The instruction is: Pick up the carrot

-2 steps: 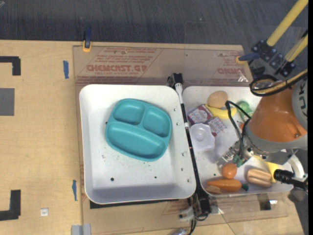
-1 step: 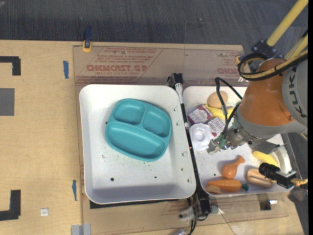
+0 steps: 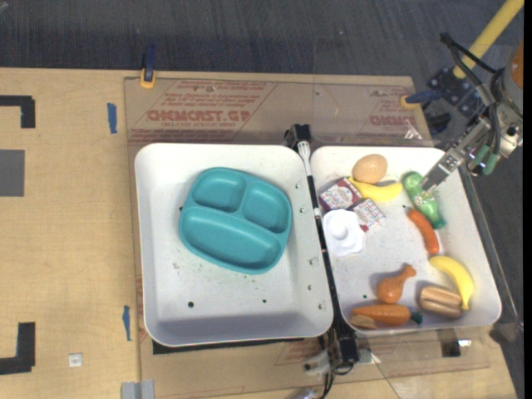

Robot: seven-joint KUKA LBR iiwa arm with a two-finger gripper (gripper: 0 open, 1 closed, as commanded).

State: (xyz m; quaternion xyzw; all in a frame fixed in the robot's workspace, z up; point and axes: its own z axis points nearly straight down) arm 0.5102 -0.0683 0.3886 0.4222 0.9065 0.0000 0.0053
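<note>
The gripper (image 3: 430,181), its grip impossible to judge from here, hangs at the right bin's (image 3: 490,293) one o'clock, where the carrot (image 3: 425,229) beside crowding toys could roll.

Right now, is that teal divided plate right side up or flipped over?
Right side up. The teal divided plate lies in the left bin with its three hollows facing up, and nothing rests in them.

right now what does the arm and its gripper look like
The gripper has thin, pale metallic fingers tapering to a narrow tip. Behind it sits a grey wrist block with a green patch, black cables looping above it, and a yellow bar slanting at the view's upper right.
</note>
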